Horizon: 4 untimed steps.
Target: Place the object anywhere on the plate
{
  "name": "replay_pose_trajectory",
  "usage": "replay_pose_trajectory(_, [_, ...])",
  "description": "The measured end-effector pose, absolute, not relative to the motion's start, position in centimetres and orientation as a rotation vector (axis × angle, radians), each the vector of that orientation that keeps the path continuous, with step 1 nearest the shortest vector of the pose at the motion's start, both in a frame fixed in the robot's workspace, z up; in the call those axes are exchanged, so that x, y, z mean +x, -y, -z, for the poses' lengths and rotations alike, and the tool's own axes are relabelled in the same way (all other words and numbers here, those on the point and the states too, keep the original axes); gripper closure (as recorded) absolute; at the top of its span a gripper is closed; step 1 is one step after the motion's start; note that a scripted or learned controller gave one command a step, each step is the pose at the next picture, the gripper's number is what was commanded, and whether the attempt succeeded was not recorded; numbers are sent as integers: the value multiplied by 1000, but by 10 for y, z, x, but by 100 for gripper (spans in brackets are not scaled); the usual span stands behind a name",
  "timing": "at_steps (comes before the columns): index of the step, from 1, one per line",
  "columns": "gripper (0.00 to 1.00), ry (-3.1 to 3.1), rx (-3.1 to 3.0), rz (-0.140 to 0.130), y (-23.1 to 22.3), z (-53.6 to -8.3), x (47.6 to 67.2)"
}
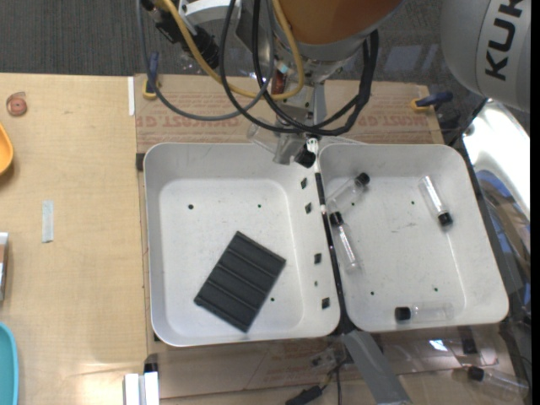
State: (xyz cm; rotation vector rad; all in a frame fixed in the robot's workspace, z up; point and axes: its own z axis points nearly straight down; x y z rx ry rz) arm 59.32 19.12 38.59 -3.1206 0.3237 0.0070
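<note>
Hand [305,152] above bins' seam (white bins [160,226])

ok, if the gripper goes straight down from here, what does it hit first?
Likely the far rim where the left bin and right bin meet: the gripper hangs over that seam. Height is hard to judge here.

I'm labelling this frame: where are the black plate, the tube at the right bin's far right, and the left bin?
black plate [241,280]: camera view, middle of its ribbed top.
tube [435,201]: camera view, clear body above its black cap.
left bin [152,243]: camera view, its left wall.
</note>
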Motion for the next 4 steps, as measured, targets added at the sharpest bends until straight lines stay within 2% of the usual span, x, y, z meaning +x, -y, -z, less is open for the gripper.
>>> replay_pose_trajectory(1, [100, -336, -3115, -17, -189, -392, 595])
replay_pose_trajectory(2, [100, -324, -3123, -9, -139, -347, 550])
replay_pose_trajectory(3, [100, -318, -3122, -6, -102, -437, 537])
replay_pose_trajectory(4, [100, -345, -3119, -7, -81, -425, 489])
